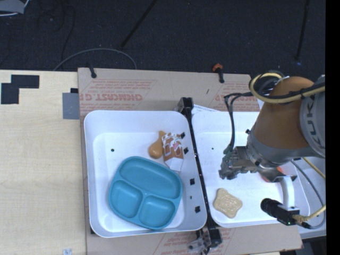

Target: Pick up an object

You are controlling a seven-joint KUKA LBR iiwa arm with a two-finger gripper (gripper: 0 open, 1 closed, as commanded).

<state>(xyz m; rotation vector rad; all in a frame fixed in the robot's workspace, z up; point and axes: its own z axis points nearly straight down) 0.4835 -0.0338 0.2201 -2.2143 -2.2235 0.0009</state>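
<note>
A bare wooden bench [37, 169] runs down the left, with a cardboard sheet [133, 92] under both bins. In the left bin [98, 142], a blue three-part tray [144, 193] fills most of the floor toward the near-right corner, leaving open white floor along the left wall and the far side. Just beyond the tray's far-right edge an orange-brown piece [155, 150] and a red-and-white packet [172, 146] lie touching each other, close against the dividing wall between the bins.

In the right bin [212, 126], the gripper [229, 170] hangs over the middle of the floor, near the left wall but clear of it — whether it is spread or closed cannot be told from this angle, and nothing is seen held in it. The toast [227, 203], a tan slice with rounded corners, lies flat just nearer the camera than the gripper, beside the bin's near rim and apart from the left wall. The far-left part of this bin is open floor. The arm [281, 124] — grey with an orange band — covers the bin's right half.
</note>
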